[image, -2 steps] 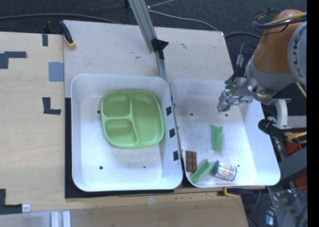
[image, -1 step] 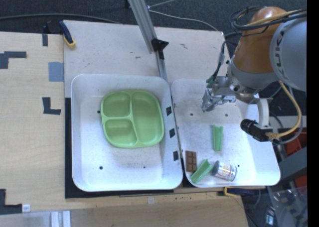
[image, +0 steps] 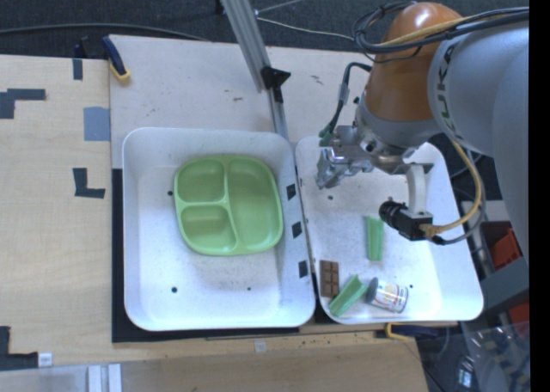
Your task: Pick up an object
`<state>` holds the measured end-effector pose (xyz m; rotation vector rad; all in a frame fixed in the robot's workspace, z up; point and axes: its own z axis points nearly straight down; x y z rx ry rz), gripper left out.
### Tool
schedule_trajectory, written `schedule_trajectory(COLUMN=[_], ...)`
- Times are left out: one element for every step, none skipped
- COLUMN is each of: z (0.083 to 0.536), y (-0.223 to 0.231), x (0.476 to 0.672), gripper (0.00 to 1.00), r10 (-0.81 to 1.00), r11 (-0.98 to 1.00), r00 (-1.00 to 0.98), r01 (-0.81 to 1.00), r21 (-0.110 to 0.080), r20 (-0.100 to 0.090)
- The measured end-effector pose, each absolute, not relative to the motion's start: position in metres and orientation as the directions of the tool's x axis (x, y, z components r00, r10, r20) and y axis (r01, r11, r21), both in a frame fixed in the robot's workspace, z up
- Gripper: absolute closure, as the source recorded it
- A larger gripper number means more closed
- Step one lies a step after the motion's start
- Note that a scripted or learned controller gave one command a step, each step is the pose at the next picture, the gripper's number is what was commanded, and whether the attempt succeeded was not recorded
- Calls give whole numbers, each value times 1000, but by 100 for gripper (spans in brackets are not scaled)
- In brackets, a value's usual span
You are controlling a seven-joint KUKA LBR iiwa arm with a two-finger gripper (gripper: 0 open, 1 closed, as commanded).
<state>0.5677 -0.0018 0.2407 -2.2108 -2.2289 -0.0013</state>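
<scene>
A pale green three-compartment plastic plate (image: 229,205) sits in the speckled shallow white left bin (image: 137,235), while the shallow white right bin (image: 447,283) holds two light green blocks (image: 374,237), a brown ridged rectangular bar (image: 330,277) and a small white-labelled can (image: 388,296).

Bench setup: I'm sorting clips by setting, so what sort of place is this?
Probably a robotics lab test bench: an arm works over two white bins, tape marks dot the wood, and loose cables trail.
</scene>
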Motion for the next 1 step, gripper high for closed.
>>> schedule_trajectory(z=[245], y=[57], x=[572], gripper=[100], r10=[1000], r11=[9], r00=[-9], r01=[1000], r21=[-1], r20=[2])
